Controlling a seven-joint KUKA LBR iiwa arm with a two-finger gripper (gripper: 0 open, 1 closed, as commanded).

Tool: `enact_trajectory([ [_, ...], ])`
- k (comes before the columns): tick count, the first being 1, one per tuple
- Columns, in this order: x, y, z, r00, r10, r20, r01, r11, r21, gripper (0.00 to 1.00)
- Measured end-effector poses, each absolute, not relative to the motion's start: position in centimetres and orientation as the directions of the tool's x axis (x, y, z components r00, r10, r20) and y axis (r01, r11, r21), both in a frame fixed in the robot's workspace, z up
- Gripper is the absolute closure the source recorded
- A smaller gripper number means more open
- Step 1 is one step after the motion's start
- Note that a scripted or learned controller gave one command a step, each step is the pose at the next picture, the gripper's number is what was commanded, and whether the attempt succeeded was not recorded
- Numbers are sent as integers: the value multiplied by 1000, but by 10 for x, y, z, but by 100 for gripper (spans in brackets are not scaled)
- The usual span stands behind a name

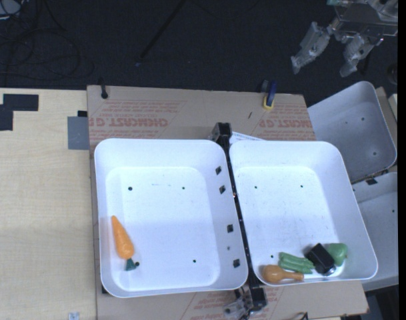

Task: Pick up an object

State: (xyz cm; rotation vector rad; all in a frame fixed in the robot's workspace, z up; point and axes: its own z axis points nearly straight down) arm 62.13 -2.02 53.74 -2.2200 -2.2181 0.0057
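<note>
Gripper point(331, 51) hangs far right, beyond the bins, fingers spread, holding nothing I can see. Carrot point(122, 238) lies near-left in left bin point(156, 153).

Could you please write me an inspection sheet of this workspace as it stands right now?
Surface: two shallow white plastic bins, left bin and right bin, side by side on a brown cardboard sheet on a pale wooden bench.
Job's things: orange plastic carrot with green top in the left bin's near left corner; tan pear-shaped toy, green pod-shaped toy, black block and green rounded toy clustered in the right bin's near right corner.
Clutter: blue and yellow clamp on the cardboard's far edge.
Hand: hand raised beyond the right bin, fingers spread, holding nothing.
Cables: dark cables at top left.
Surroundings: grey metal panel on the right.
</note>
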Motion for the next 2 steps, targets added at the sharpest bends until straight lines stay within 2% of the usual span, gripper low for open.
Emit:
enact_trajectory([
  [1, 644, -123, 536, 8, 1000, -3, 1000, -8, -3, 0],
  [2, 614, -210, 537, 8, 1000, -2, 1000, -8, -5, 0],
])
